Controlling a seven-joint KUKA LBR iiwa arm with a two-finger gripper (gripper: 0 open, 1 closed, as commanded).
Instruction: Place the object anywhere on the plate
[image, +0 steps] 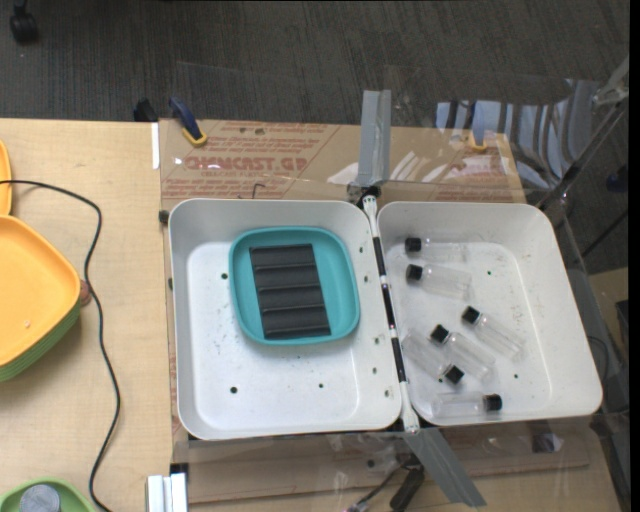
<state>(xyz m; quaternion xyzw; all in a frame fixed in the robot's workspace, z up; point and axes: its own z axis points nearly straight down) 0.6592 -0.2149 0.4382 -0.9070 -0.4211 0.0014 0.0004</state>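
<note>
A teal plate (343, 290) lies in the left white bin (200, 340), toward its upper middle. Several dark ridged bars lie on it as one black block (289, 290). In the right white bin (560, 300) lie several clear tubes with black caps, one near the top left (428, 246), one in the middle (455, 345) and one at the bottom (470, 405).
A cardboard sheet (300, 160) lies behind the bins. Yellow and green dishes (30, 300) sit at the left edge of the wooden bench, with a black cable (100, 330) running past them. A metal divider (385, 290) runs between the bins.
</note>
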